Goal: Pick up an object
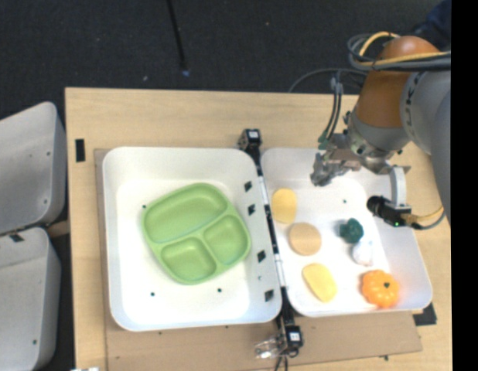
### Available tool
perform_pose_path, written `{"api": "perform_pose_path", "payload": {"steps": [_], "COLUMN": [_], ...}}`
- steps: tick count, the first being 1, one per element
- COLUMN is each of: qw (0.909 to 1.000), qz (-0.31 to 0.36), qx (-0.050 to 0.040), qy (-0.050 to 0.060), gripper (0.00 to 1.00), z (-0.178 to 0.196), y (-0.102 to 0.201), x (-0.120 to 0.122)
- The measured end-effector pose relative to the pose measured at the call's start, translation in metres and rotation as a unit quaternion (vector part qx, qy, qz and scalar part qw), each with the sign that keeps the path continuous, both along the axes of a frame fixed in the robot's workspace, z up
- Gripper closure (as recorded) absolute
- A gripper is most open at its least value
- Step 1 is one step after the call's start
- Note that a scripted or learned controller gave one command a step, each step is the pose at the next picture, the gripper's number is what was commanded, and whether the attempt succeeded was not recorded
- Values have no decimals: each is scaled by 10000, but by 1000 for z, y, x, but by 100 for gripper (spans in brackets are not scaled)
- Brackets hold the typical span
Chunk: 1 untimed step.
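Observation:
The right bin (301,165) holds several small items: a yellow round piece (284,205), a tan disc (305,239), a yellow oval piece (320,281), a dark green item (350,229) with a white piece (363,250) beside it, and an orange pumpkin (379,287). My gripper (324,172) hangs over the bin's far part, above and to the right of the yellow round piece. Nothing shows between its fingers.
The left bin (123,284) carries a green divided plate (196,232). Black clips (249,139) sit along the seam between the bins. The arm's wrist with its orange band (390,91) and cables looms over the right bin's far right corner.

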State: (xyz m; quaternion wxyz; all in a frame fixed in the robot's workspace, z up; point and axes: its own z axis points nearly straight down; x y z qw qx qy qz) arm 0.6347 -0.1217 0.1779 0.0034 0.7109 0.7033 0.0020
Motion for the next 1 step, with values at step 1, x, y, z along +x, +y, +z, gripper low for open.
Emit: {"api": "perform_pose_path", "payload": {"steps": [1], "qw": [10000], "qz": [33], "qx": [-2], "qy": [-6], "gripper": [100], "z": [66], "y": [-2], "x": [0]}}
